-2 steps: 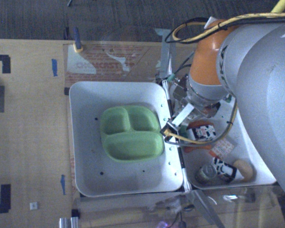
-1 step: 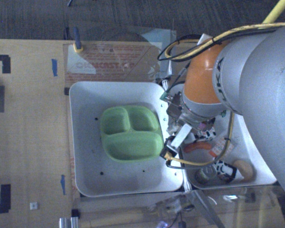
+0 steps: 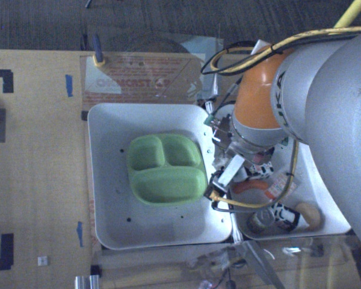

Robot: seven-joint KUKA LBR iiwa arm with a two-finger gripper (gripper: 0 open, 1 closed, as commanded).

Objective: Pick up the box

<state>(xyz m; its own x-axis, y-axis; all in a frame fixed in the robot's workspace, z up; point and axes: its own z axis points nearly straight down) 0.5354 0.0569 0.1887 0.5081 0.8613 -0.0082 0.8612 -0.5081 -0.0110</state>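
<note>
Wooden counter (image 3: 36, 179) with two shallow white bins side by side. The left bin (image 3: 102, 161) holds a green divided tray (image 3: 166, 168), lying flat a little right of the bin's middle, its right edge near the wall shared with the neighbour. The grey arm (image 3: 325, 101) comes in from the right and covers most of the right bin (image 3: 328, 212), with the orange band (image 3: 259, 98) above the bin's upper left part. The hand (image 3: 251, 161) sits low over the left side of the right bin, just past the dividing wall. It is hidden under the wrist, so I cannot tell whether it is open or closed, or whether it grips anything. Small things crowd the right bin's lower part: a red-orange piece (image 3: 253, 186) just below the hand, a black-and-white patterned item (image 3: 284, 214), a round metallic thing (image 3: 262, 220) near the front wall, and a tan rounded lump (image 3: 308, 215) to their right. Which of these is the box cannot be told; the arm hides much of that bin. Behind the left bin, a clear sheet over printed cardboard (image 3: 138, 77). Blue tape marks (image 3: 68, 85) and black corner marks (image 3: 3, 80) on the counter to the left.
</note>
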